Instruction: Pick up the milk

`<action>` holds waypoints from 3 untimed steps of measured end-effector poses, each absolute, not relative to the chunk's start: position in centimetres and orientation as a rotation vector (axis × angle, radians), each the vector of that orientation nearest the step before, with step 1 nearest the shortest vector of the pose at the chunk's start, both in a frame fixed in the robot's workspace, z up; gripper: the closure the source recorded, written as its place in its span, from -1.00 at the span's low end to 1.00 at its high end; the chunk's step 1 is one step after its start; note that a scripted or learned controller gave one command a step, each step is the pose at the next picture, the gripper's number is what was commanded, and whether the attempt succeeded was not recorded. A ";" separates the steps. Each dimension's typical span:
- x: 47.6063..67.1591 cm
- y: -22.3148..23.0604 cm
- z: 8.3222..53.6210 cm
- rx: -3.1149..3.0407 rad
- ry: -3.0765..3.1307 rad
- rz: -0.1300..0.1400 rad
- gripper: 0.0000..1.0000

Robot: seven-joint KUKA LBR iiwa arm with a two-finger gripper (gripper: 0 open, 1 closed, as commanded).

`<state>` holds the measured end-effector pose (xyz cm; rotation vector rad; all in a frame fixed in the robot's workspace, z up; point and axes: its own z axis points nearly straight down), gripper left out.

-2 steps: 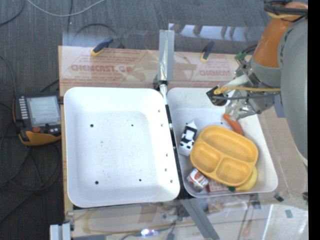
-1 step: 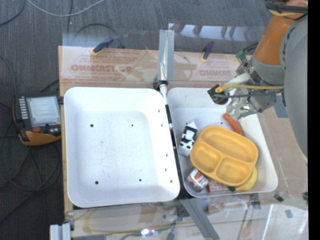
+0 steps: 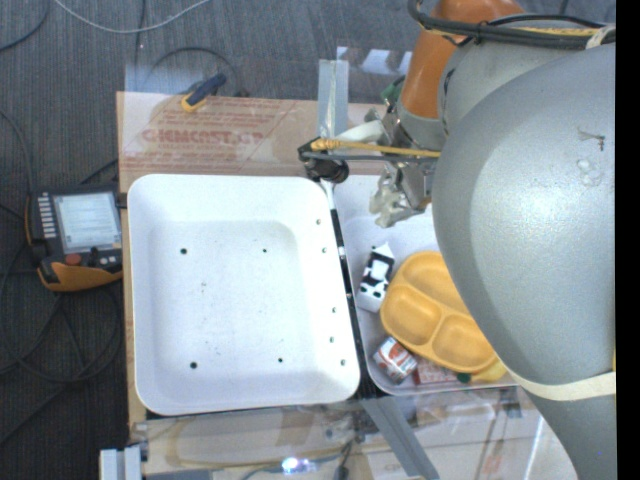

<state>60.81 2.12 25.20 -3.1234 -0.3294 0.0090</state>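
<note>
End effector [image 3: 398,200] hovers above the right bin — grip state you cannot tell — with the milk [image 3: 375,276] lying toward its 7 o'clock, long axis running roughly 12-to-6.

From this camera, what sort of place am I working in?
Likely a robotics lab or test cell, not a home kitchen: two white bins on a bench, a teach pendant and loose cables on grey carpet, toy food in the right bin.

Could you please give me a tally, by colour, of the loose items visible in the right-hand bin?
Black-and-white: 1, the milk carton
Yellow: 1, the yellow tray
Red-and-white: 1, the can
Total: 3 visible; the arm covers much of the right bin, so more may be hidden.
</note>
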 end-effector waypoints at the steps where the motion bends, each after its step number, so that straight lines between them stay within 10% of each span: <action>1: 60.8 1.9 25.9 -3.124 -0.326 0.018 1.00; 3: 60.7 1.6 27.3 -3.124 -0.325 0.037 1.00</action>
